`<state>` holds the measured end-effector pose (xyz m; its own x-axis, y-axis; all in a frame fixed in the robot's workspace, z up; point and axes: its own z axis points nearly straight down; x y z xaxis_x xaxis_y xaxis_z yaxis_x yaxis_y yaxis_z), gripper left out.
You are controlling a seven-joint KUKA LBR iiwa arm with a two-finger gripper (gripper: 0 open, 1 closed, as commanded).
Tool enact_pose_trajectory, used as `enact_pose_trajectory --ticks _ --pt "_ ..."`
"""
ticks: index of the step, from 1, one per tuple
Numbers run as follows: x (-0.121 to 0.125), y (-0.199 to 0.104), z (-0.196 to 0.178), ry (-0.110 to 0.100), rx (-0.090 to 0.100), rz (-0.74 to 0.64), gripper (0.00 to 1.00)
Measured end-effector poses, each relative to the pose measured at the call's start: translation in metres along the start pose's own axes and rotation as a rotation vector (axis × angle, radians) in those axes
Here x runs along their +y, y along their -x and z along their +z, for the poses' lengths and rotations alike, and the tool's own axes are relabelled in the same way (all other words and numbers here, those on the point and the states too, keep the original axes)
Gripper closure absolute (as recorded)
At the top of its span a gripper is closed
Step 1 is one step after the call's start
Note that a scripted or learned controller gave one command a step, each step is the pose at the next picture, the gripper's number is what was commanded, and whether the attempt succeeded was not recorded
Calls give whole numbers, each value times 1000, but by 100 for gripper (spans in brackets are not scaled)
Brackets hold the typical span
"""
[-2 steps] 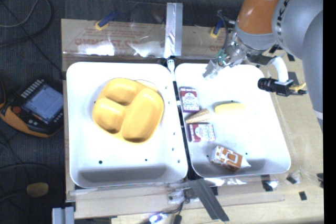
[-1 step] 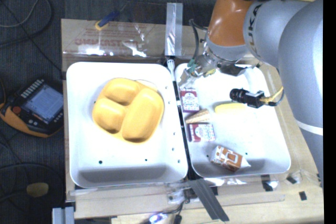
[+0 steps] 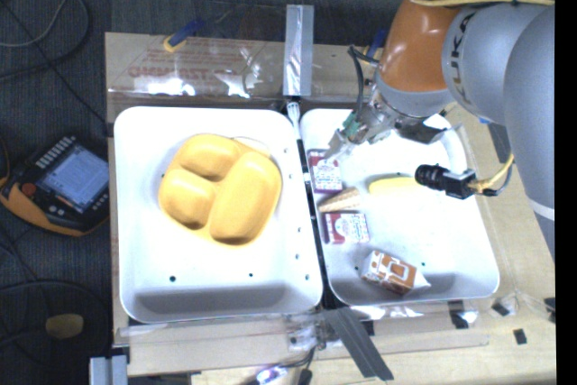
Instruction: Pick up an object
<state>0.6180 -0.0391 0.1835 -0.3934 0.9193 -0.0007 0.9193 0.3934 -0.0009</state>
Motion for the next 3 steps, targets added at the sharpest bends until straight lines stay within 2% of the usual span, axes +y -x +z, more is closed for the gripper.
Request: enact_pose_trajectory --ticks 1,2,3 --pt "0 0 0 0 1 0 0" --pt "-29 15 -58 1 1 -23 0" --pt "4 17 1 -1 3 70 0"
